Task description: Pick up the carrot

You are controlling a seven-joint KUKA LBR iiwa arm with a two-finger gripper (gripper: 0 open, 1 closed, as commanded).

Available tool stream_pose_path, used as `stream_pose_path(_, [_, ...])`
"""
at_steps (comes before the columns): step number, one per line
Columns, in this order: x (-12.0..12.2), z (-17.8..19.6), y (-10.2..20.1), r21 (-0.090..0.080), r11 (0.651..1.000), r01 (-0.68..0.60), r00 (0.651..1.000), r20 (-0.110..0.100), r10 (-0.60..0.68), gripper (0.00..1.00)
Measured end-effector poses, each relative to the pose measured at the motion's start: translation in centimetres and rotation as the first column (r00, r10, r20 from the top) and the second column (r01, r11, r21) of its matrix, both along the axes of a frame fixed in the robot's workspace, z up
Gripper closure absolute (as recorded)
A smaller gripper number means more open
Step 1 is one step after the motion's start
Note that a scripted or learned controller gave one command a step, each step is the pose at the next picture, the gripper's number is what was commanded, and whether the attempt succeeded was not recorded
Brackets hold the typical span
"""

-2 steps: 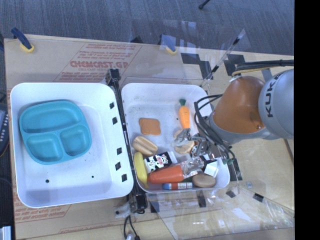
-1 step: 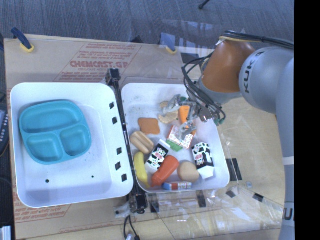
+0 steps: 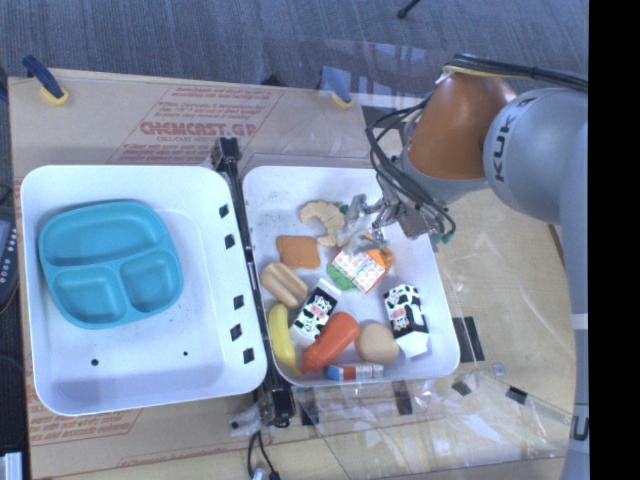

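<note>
The carrot [image 3: 332, 341], an orange-red tapered toy, lies slantwise near the front of the right bin [image 3: 258, 200], between a cow-print carton [image 3: 314, 315] and a tan egg-like piece [image 3: 378, 342]. My gripper [image 3: 368, 220] hangs over the upper middle of that bin, beside a tan croissant [image 3: 323, 218] and just above a small orange-and-green juice box [image 3: 359, 267]. It sits well behind the carrot, with nothing seen in its grasp.
The right bin also holds a brown cookie [image 3: 297, 251], a hot dog bun [image 3: 284, 284], a yellow banana [image 3: 282, 337], a second cow-print carton [image 3: 405, 318] and a marker [image 3: 352, 371]. A blue divided plate [image 3: 108, 260] rests in the left bin [image 3: 40, 388].
</note>
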State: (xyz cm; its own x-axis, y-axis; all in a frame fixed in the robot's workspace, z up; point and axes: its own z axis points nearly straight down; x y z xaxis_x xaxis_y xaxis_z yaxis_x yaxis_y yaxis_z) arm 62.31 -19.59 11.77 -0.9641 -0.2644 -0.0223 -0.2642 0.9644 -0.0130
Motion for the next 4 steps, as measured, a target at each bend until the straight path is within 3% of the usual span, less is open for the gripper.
stream_pose_path(1, [-0.1, -0.1, 0.1, 0.001, 1.000, -0.001, 1.000, -0.002, 0.001, 0.00])
stream_pose_path(2, [-1.3, -1.3, -1.4, 0.012, 0.938, 0.347, 0.938, -0.003, -0.347, 0.00])
stream_pose_path(3, [-1.0, 0.0, -1.3, 0.012, 0.941, 0.339, 0.941, 0.004, -0.339, 1.00])
stream_pose_path(4, [-8.0, 6.4, 1.6, 0.006, 0.962, 0.274, 0.962, -0.017, -0.274, 1.00])
